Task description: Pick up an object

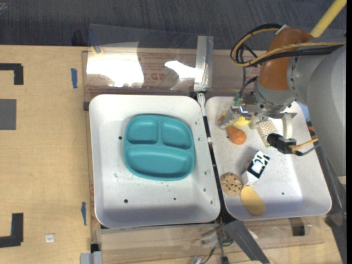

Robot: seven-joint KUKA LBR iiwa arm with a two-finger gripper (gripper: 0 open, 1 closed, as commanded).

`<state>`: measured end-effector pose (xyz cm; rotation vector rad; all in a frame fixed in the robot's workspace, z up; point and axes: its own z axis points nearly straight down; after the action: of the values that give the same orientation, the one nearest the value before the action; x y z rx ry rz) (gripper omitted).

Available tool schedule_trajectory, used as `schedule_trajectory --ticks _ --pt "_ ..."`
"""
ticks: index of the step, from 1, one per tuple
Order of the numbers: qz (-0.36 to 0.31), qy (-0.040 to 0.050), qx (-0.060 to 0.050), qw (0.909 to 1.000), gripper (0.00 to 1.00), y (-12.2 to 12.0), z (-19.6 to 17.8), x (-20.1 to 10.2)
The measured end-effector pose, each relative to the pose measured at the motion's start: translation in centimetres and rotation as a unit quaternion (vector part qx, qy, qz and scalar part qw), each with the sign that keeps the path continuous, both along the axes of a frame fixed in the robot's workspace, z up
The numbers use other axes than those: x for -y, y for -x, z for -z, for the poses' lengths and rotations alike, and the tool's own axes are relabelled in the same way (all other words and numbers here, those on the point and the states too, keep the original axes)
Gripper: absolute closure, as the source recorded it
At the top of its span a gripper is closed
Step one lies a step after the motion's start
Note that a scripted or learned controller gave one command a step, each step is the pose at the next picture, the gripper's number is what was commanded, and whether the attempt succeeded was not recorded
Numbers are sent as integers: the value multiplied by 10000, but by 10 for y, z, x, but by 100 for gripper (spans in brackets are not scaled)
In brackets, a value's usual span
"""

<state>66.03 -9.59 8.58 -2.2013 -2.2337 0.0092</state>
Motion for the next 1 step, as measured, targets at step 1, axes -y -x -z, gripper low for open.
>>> schedule_trajectory --ticks 1 --pt "-9 14 19 10000 100 -1 -13 0"
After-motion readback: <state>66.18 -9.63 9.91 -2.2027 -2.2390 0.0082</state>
